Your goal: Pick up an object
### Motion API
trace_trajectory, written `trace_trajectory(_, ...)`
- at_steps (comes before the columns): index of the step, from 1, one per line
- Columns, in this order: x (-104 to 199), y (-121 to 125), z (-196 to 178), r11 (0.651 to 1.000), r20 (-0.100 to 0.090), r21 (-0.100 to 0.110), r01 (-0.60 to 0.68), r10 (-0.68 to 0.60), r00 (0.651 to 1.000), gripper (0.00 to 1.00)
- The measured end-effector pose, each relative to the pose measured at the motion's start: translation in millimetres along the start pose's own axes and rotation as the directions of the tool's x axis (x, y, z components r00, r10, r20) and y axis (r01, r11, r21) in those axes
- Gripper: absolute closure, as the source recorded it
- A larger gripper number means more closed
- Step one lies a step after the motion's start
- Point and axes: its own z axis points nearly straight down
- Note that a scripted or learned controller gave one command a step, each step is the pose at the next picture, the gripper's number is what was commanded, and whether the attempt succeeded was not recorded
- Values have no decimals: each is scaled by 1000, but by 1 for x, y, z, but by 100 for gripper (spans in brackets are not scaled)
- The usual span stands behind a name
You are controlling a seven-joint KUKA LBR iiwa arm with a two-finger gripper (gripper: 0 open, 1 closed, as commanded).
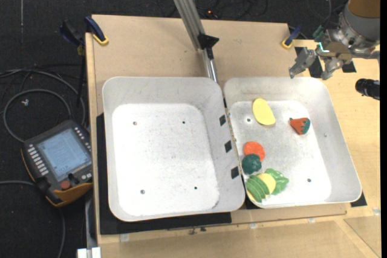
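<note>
Left bin (pixel 121 99) held nothing to grab. Your targets sat in the right bin (pixel 338 160): green-yellow toy (pixel 265 184), teal ball (pixel 251 163) and orange piece (pixel 254 148) bunched touching by its left wall, so you risked a double grab; yellow piece (pixel 263 112), strawberry (pixel 300 124) lay apart. Pincer (pixel 314 65) hung released, nothing between fingers, above the far rim.

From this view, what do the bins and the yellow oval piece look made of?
Bins: likely thin moulded plastic, white, matte, going by the rounded corners and raised rims; fine dark speckling on the floors. Yellow oval piece: probably plastic or rubber toy food, smooth, uniform colour, soft sheen; too small to be sure.
</note>
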Motion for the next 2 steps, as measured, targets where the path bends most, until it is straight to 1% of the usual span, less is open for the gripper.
trace_trajectory(1, 0, 0, -2, 1000, 1, -2, 2, -2, 1000, 0)
trace_trajectory(2, 5, 5, 61, 1000, 0, 2, 2, -2, 1000, 0)
